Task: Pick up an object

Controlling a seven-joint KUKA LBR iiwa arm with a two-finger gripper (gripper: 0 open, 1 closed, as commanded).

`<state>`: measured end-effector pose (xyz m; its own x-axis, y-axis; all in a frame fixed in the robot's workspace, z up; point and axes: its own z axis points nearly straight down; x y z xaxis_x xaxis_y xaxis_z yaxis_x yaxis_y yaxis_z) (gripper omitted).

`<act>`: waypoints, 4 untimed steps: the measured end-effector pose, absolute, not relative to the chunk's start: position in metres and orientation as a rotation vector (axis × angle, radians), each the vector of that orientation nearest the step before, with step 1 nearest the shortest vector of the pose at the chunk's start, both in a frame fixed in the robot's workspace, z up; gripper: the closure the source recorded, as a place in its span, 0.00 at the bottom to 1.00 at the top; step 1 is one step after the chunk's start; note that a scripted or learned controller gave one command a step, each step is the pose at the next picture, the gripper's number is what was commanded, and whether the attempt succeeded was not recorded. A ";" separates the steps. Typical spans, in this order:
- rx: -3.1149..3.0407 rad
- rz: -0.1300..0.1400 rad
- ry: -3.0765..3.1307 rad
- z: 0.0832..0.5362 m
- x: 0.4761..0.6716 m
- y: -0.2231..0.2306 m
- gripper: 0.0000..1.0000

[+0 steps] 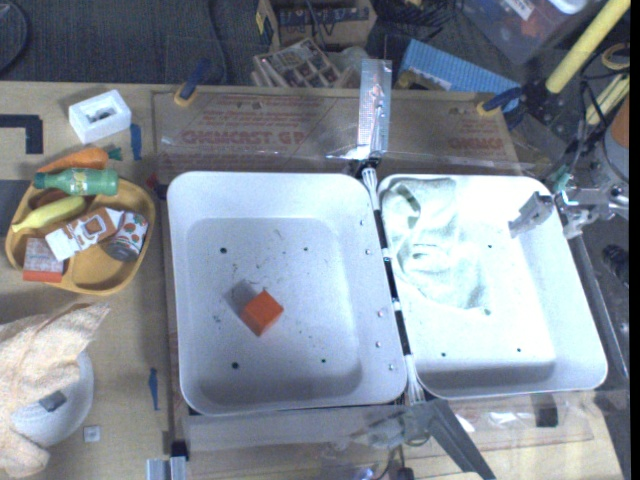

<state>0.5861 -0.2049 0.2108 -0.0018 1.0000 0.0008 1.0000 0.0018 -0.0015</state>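
- The left bin (200, 208) holds an orange block (264, 312) on its floor, a little toward 7 o'clock of the floor's middle, with a small grey piece (242, 295) touching it at its 10 o'clock corner
- Bare floor lies all round the block; it sits well apart from every wall
- The right bin (560, 358) holds a crumpled pale cloth (432, 246) over its 10 o'clock part, close to the shared rim; the floor toward 4 o'clock is bare
- The gripper (528, 216) hangs near the right bin's 2 o'clock edge, pointing inward, apart from the cloth
- Whether its fingers are wide or narrow cannot be told; nothing is seen between them
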 end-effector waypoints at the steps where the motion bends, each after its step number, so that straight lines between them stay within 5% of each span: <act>1: -2.220 0.000 -2.225 0.221 0.587 -0.206 1.00; 2: -2.664 0.001 -1.669 0.232 0.633 -0.202 1.00; 4: -2.748 0.006 -1.518 0.207 0.634 -0.198 1.00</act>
